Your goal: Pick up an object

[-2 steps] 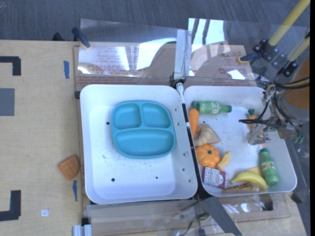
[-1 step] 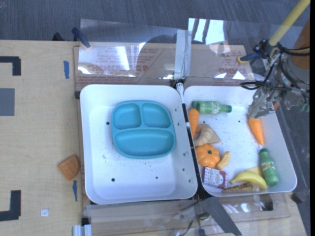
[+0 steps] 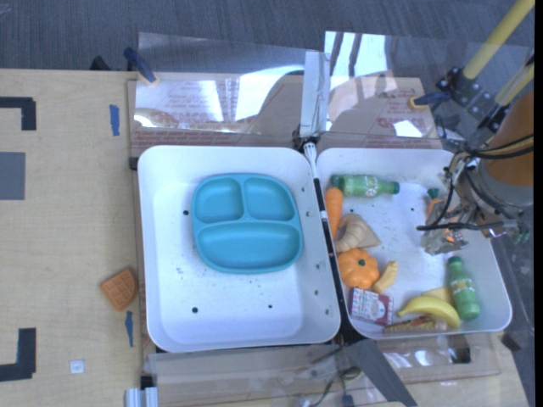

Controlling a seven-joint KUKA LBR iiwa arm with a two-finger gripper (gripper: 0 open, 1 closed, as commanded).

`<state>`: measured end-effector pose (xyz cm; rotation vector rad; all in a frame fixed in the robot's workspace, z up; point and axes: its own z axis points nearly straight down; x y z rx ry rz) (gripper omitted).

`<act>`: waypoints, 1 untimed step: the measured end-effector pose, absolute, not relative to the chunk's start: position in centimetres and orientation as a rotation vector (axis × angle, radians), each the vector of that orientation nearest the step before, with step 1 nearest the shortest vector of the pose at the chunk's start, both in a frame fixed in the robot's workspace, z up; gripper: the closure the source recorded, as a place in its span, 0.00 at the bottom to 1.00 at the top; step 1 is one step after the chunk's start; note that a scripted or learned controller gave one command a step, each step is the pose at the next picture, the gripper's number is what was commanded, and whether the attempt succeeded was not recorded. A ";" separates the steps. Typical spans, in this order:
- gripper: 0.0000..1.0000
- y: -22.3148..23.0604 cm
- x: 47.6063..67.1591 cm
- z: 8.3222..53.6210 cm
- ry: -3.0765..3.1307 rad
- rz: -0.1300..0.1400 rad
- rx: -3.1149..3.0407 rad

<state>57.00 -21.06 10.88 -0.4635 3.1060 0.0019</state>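
Observation:
The right bin [image 3: 407, 214] holds several toy foods. A green bottle [image 3: 365, 186] lies near its far wall, with a carrot [image 3: 334, 209] and a beige wedge [image 3: 356, 231] by the left wall. Below them sit an orange pumpkin [image 3: 359, 269], a small yellow piece [image 3: 387, 276], a red packet [image 3: 370, 305], a banana [image 3: 430, 308] and a second green bottle [image 3: 462, 288]. My gripper [image 3: 444, 234] hangs low over the right side of this bin, just above that second bottle, amid cables. Nothing shows plainly in its grasp.
The left bin [image 3: 165, 270] holds a blue divided plate [image 3: 246, 223]. A waffle-like brown piece [image 3: 120, 288] lies on the wooden bench left of the bins. Clear panels stand behind both bins. The arm's orange band [image 3: 517, 147] fills the right edge.

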 end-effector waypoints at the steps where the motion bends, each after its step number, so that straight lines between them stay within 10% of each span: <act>1: 1.00 -22.2 59.1 8.9 3.018 -0.006 -0.828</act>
